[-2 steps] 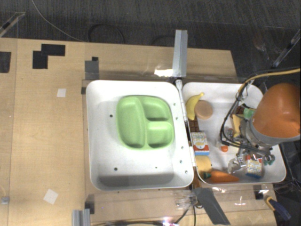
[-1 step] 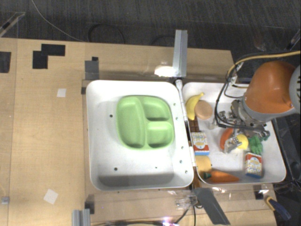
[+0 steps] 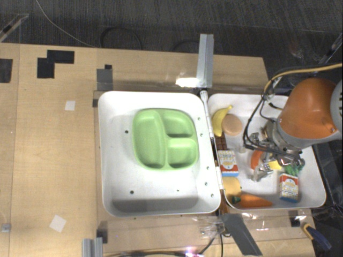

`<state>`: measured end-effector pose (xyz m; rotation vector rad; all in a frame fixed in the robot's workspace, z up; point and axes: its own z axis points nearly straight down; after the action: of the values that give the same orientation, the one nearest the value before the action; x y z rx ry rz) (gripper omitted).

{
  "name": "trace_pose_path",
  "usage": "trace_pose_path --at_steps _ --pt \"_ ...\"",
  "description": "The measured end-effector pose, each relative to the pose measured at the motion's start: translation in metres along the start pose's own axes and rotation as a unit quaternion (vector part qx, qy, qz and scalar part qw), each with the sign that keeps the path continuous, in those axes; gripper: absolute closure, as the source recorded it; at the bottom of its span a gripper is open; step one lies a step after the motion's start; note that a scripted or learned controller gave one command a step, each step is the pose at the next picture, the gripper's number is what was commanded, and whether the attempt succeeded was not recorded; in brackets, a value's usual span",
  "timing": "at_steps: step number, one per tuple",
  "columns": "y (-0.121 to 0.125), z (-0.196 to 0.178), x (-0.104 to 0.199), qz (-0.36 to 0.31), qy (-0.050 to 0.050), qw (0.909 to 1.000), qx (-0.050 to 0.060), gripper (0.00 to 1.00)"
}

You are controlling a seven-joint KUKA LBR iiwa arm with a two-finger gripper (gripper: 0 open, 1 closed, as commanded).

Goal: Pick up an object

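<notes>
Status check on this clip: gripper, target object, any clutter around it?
Gripper low in the right bin, fingers unclear. Nothing visibly held. Carton, carrot and banana crowd around it. Green tray sits in the left bin.

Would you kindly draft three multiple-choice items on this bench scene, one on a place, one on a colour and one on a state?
1. Where does the green divided tray lie?
A. In the left bin
B. In the right bin
C. On the bench outside the bins

2. What colour is the banana?
A. Red
B. Yellow
C. Blue

3. How is the carrot placed?
A. Standing upright
B. Lying flat near the right bin's front edge
C. Resting on the tray

Answers:
1. A: the tray sits in the left bin.
2. B: its skin is yellow.
3. B: it lies lengthwise in the right bin.
</notes>
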<state>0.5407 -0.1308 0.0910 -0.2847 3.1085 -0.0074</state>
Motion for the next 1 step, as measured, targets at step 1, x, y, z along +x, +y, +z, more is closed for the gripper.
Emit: trace_pose_path --at_steps 1 --pt "0.0261 0.0000 -0.0140 0.027 0.001 0.9996 0.000 0.00"
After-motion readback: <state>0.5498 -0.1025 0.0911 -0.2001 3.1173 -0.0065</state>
